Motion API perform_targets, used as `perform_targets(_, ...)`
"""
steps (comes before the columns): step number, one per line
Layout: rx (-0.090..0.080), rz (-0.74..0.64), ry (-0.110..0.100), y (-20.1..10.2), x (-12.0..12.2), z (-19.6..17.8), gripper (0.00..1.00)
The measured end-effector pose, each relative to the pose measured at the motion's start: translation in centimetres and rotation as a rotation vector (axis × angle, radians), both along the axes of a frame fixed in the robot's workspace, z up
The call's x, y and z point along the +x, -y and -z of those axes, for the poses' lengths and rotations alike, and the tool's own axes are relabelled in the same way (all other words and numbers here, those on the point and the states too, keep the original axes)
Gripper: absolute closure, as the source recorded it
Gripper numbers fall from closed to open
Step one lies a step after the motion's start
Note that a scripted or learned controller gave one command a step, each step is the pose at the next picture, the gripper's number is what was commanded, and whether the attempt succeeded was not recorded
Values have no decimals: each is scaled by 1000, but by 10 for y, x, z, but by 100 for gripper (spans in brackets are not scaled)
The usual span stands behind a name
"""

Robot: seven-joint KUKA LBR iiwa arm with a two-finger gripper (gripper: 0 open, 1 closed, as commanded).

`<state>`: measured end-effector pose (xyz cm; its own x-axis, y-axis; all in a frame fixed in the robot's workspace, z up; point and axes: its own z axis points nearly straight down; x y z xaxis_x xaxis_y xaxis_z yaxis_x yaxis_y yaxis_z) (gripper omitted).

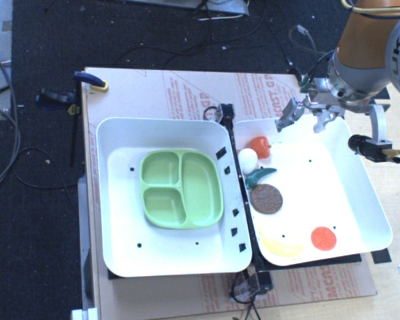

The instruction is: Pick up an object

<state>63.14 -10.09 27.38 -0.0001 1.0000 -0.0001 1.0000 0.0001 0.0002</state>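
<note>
In the right bin (360, 179), several small objects lie along the left side: an orange-red piece (259, 145), a white egg (247, 159), a teal item (261, 175) and a brown round disc (267, 198). A yellow banana shape (282, 247) and a red-orange disc (323, 238) rest near the front edge. My gripper (305, 119) hangs over the bin's back edge, up and to the right of the orange-red piece. It is open, with nothing between its fingers.
The left bin (113, 179) holds a light green divided plate (182, 188). A black divider with clips (235, 179) runs between the bins. A blue and yellow clamp (90, 82) sits at the board's back left corner. Cables lie on the dark floor behind.
</note>
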Motion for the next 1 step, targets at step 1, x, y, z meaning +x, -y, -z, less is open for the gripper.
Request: perform_targets(1,0,-15,-4,47,22,32,0)
